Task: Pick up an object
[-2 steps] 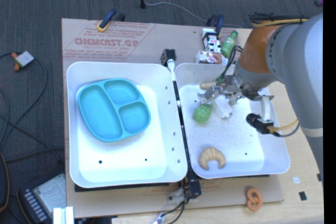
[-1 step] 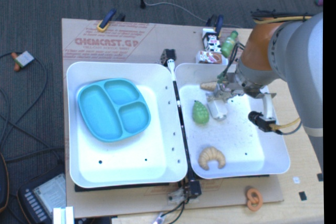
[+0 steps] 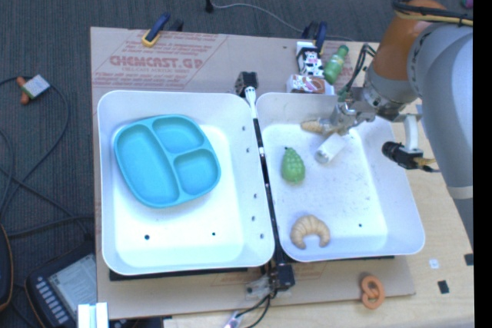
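My gripper (image 3: 345, 117) hangs low over the back of the right bin (image 3: 400, 230), coming in from the right. Just left of it lies a small tan piece (image 3: 314, 126). A short white cylinder (image 3: 329, 149) lies tilted right below the gripper, close to it or touching; I cannot tell which. Further left in the same bin sits a green bumpy fruit (image 3: 292, 165). A tan croissant (image 3: 310, 231) rests near the bin's front wall.
The left bin (image 3: 123, 246) holds a blue divided plate (image 3: 167, 159). Behind the right bin stand a green bottle (image 3: 334, 65) and a small printed box (image 3: 307, 78). An orange ring (image 3: 372, 290) lies on the board in front.
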Controlling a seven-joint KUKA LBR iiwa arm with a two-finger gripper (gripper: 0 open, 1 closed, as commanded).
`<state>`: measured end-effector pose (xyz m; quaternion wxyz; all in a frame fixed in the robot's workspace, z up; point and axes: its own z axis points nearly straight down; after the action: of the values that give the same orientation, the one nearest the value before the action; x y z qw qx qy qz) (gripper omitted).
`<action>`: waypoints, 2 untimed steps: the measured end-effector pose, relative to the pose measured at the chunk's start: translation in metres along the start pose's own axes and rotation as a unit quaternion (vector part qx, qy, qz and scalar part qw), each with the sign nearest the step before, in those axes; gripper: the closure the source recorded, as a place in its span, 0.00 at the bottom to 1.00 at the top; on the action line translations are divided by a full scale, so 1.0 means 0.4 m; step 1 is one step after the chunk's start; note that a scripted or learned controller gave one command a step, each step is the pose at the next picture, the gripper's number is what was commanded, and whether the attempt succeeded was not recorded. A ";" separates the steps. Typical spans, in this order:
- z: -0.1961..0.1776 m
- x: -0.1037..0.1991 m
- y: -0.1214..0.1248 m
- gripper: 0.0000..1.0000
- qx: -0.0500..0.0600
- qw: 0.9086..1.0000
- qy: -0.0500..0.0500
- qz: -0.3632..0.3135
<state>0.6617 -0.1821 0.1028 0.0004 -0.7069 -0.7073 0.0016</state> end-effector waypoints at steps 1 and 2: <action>-0.133 0.016 0.018 1.00 -0.003 1.000 0.000 0.000; -0.131 0.016 0.017 0.00 -0.002 1.000 0.000 0.000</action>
<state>0.6684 -0.1756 0.1552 -0.0010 -0.7068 -0.7074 0.0007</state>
